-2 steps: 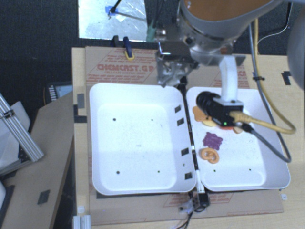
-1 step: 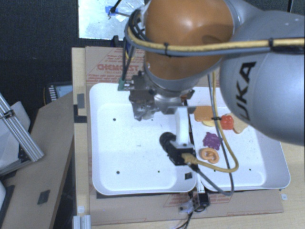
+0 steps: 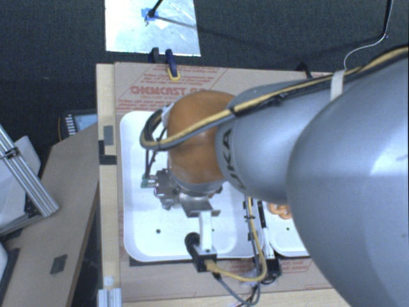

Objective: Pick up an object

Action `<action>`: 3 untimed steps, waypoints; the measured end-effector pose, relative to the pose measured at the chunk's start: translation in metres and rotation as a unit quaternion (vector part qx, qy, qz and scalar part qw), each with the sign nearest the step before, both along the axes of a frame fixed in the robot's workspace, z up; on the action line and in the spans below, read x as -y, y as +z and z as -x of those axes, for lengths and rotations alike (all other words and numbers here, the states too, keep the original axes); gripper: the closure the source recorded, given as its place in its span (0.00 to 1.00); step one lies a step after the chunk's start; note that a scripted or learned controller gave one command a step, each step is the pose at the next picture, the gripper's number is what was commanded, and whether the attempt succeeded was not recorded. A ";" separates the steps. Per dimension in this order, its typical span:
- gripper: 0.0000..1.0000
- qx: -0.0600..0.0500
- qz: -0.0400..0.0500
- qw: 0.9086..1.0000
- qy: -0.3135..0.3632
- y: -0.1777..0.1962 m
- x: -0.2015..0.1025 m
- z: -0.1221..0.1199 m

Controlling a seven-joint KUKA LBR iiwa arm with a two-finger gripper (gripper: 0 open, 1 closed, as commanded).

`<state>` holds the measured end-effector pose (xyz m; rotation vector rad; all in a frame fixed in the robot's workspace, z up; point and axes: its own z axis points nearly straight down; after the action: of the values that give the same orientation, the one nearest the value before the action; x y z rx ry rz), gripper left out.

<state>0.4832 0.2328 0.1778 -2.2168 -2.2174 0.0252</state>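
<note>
Gripper (image 3: 184, 200): low over left bin (image 3: 135, 190); spread or pressed together, can't tell, wrist covers it.
Object: orange item (image 3: 279, 210) in right bin (image 3: 291, 245), mostly under arm.
Risk: likely empty grab, since the item sits in the other bin.
Room: bare floor toward left and near walls; wall btwn bins close, could clip it crossing.

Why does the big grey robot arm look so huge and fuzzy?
In the camera view, the grey arm is probably very near the lens, so it looks huge and soft-edged, with a pale sheen on its side. The white bin below it looks sharper. The shiny sheet at the top catches bright glare.
</note>
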 end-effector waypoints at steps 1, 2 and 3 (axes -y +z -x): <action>1.00 0.016 -0.008 1.000 0.002 0.162 0.000 -0.006; 1.00 0.001 0.000 1.000 0.000 0.011 0.016 0.000; 1.00 0.017 -0.009 1.000 0.003 0.186 -0.003 -0.005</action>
<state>0.4884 0.2360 0.3634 -2.2185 -2.2321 -0.0315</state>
